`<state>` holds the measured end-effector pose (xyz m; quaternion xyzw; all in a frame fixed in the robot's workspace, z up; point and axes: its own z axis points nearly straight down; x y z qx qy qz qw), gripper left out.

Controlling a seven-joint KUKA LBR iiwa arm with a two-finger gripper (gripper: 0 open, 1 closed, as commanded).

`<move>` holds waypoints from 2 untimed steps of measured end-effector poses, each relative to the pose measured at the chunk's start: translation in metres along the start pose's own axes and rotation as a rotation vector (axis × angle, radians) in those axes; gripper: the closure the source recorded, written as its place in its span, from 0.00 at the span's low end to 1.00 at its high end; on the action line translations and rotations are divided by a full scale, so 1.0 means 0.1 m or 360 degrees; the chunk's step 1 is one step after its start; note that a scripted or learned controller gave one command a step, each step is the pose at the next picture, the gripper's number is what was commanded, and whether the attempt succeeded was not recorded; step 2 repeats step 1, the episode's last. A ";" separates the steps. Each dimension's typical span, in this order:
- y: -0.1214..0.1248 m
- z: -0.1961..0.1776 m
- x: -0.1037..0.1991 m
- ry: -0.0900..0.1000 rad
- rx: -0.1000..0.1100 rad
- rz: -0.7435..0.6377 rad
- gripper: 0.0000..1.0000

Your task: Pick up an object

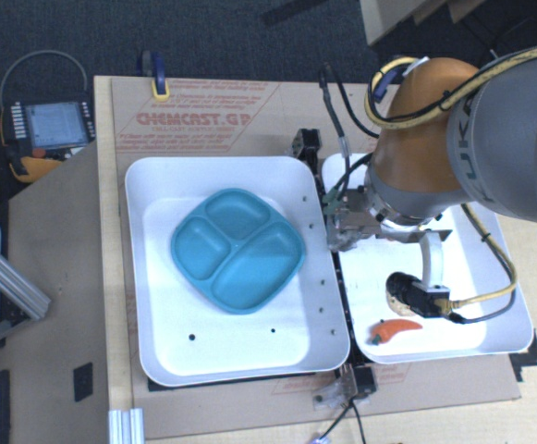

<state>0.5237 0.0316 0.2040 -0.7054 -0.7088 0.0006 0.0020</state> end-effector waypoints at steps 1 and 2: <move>-0.08 -0.06 0.48 0.0001 -0.0006 -0.0002 1.00; -0.08 -0.06 0.48 0.0001 -0.0006 -0.0002 1.00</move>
